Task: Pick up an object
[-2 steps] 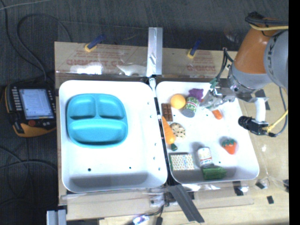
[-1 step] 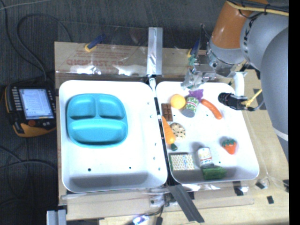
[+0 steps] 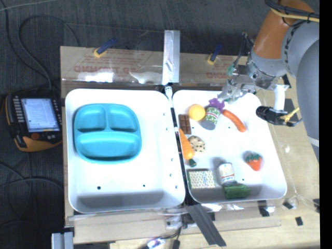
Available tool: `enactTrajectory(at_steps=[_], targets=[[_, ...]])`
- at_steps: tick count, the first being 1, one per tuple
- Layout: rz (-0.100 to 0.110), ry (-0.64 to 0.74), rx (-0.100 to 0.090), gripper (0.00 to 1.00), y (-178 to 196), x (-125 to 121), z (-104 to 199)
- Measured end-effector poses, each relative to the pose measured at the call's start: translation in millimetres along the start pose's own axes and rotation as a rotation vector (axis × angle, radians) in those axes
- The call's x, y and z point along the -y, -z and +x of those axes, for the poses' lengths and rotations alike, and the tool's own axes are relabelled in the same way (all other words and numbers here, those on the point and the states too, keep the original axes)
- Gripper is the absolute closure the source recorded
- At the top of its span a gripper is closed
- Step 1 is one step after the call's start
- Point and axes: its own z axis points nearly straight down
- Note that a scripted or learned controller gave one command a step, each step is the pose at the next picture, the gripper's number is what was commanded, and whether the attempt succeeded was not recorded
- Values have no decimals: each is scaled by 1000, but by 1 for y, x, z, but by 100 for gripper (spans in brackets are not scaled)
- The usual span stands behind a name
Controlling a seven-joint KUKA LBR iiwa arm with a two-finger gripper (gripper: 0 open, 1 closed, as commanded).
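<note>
No text can be read anywhere. The lit screen of the handheld pendant (image 3: 35, 114) shows lines too small to make out, and the label on the small can (image 3: 226, 173) is blurred.

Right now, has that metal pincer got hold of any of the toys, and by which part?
It cannot be told. The pincer hangs just over the purple-topped toy in the right bin, but no toy shows between its tips.
</note>
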Motion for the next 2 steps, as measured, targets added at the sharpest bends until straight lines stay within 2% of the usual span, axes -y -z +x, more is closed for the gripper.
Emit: enactTrajectory(at_steps=[1, 2], targets=[[0, -29, -3, 100, 33, 41, 44], [0, -2, 5, 100, 1, 7, -7]])
